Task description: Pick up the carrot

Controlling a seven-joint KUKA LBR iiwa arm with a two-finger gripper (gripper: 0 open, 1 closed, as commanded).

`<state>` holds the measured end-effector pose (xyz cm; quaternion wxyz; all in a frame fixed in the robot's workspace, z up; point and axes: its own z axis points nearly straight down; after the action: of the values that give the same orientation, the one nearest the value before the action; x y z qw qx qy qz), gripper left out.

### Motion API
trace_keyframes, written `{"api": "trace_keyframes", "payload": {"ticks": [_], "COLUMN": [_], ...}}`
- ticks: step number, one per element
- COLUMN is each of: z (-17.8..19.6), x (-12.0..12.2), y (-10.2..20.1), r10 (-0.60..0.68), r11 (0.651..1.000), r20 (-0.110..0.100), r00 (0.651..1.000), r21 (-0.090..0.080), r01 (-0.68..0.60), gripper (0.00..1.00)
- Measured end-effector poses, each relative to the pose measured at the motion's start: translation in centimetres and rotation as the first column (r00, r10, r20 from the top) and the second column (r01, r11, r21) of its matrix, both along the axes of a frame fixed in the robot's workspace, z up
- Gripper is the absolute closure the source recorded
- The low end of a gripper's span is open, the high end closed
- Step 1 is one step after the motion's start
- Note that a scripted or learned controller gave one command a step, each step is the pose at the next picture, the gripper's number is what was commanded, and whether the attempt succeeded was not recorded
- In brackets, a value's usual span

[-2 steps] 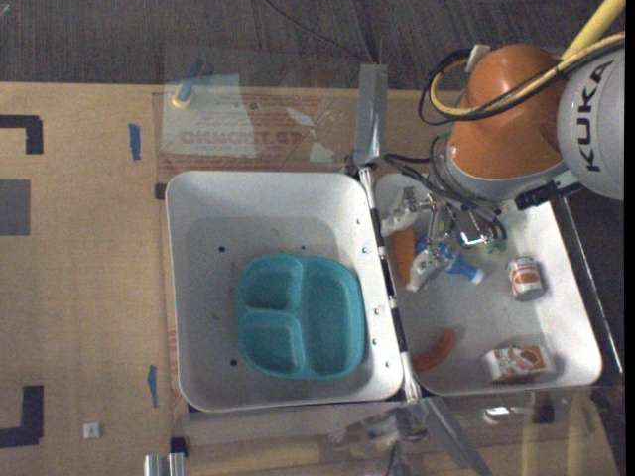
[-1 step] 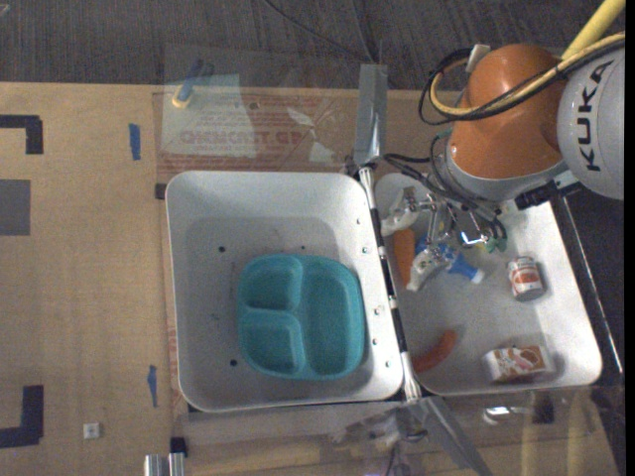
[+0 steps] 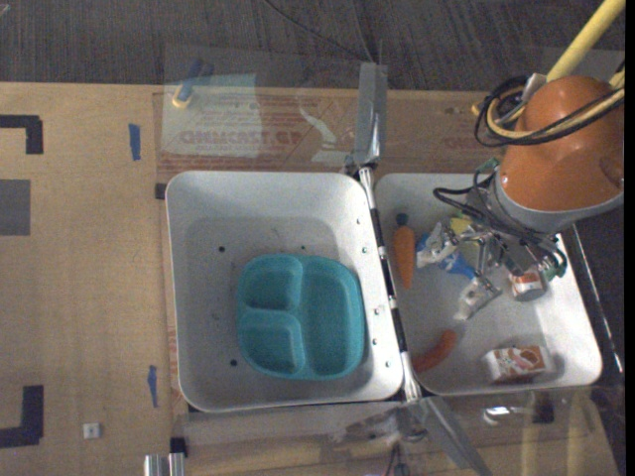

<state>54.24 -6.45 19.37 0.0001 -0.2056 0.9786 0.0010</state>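
The carrot (image 3: 404, 254) is lying in the right bin (image 3: 585, 365), close against that bin's left wall and running roughly along it, its dark green stub pointing toward the far side and its orange body tapering toward the near side; nothing is touching it. The arm (image 3: 561, 142) is reaching in from the right, its orange band hanging over the bin's far right corner, with black and yellow cables looping above it; below it the end effector (image 3: 486, 266) is hovering over the middle of the right bin, just to the right of the carrot and apart from it; whether it is released or clenched cannot be told, since the metal parts are blurring into the clutter beneath. A small red and white package (image 3: 526, 284) is sitting near the end effector's right side; a brown and white carton (image 3: 516, 362) is lying toward the bin's near right corner; a reddish sausage-shaped piece (image 3: 435, 350) is lying at a slant near the near left corner. In the left bin (image 3: 198, 206), a teal compartment tray (image 3: 300, 315) is resting flat near the middle; both bins are sitting side by side on the wooden counter (image 3: 79, 296), which is bearing blue tape marks.
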Motion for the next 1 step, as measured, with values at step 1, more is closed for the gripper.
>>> {"api": "trace_keyframes", "payload": {"ticks": [1], "z": [0.94], "x": [0.12], "y": [0.02], "r10": [-0.004], "r11": [1.0], "r20": [0.004], "r00": [1.0], "r21": [0.002], "r01": [0.004], "gripper": [1.0]}}
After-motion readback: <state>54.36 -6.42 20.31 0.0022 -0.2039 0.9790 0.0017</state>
